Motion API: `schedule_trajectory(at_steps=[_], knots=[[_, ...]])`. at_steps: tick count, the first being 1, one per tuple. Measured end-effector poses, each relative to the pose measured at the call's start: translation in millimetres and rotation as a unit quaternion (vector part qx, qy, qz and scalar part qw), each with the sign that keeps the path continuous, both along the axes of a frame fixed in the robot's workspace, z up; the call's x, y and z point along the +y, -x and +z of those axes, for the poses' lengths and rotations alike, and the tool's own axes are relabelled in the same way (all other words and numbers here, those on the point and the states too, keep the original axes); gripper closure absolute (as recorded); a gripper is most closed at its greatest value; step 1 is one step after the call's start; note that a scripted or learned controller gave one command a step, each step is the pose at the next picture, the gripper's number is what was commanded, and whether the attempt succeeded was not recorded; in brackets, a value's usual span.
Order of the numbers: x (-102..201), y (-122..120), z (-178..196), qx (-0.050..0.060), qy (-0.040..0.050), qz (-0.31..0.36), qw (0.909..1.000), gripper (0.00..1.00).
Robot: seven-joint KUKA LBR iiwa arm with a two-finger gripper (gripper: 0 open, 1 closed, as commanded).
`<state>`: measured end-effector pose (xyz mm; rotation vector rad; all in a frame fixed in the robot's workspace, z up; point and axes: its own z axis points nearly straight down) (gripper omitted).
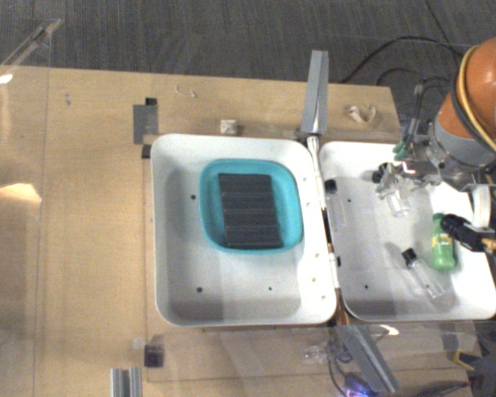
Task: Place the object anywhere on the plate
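Pale wood worktop point(66, 222) carries two white bins. Nearest me, in the right bin point(364, 296), lie a clear vial point(423, 278) and a green object point(443, 251), likely the one to move. Beyond, the tool point(403, 170) hangs over that bin's far end; its grip I cannot tell. Across sits the teal plate point(291, 213) in the left bin point(174, 296). Picking seems not yet done; next calls for descending onto the object.

Green object point(443, 252), perhaps a bottle, lies right bin; teal plate point(250, 205) left.
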<state>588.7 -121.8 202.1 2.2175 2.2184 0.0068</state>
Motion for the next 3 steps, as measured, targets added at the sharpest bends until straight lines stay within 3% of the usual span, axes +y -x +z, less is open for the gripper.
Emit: schedule_trajectory(at_steps=[1,2,3], knots=[[59,24,-18,0.001,0.0005,0.143,0.9897,1.0],[113,-7,-16,0.0,0.0011,0.228,0.9737,1.0],[113,-7,-16,0.0,0.0011,0.228,0.9737,0.0]])
